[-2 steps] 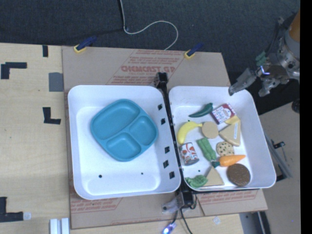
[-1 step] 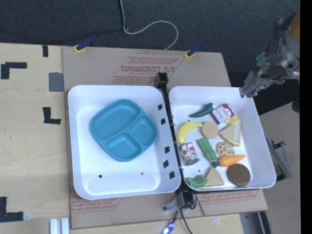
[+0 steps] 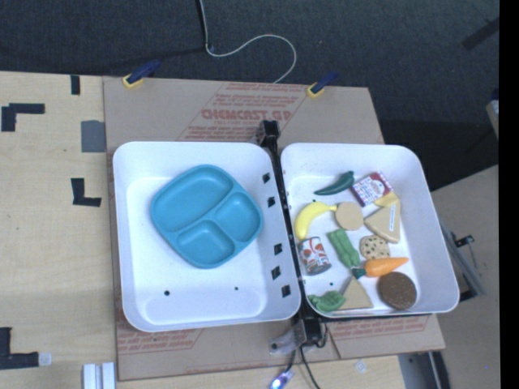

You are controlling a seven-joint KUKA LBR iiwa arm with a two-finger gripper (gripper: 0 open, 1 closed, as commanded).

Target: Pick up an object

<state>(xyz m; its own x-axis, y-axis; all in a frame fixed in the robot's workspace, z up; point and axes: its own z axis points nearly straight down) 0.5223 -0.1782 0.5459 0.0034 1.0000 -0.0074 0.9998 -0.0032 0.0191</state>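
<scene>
Across the surface we are seeing two shallow white bins sitting side by side on a sheet of brown cardboard, which is held at its far edge by two clips. A thin cable is looping over the dark floor beyond the cardboard.

We are finding the left bin carrying a blue divided plate, which is lying flat and slightly turned, toward the far half of the bin.

We are finding the right bin holding all of the small toy foods, any of which could be the object to pick up. A dark green pepper is lying at the far side, with a small red and white packet just to its right. A yellow banana is curving at the left, just beside a round tan biscuit. A pale cheese wedge is lying to the right of the biscuit. Nearer to us, a red and white can is sitting by the left wall, a green pod is lying beside it, and a chocolate chip cookie is lying right of that. An orange carrot is lying just nearer than the cookie. A brown round cookie is sitting in the near right corner, with a tan wedge and a green leafy piece to its left.

We cannot tell the state of the end effector.
</scene>
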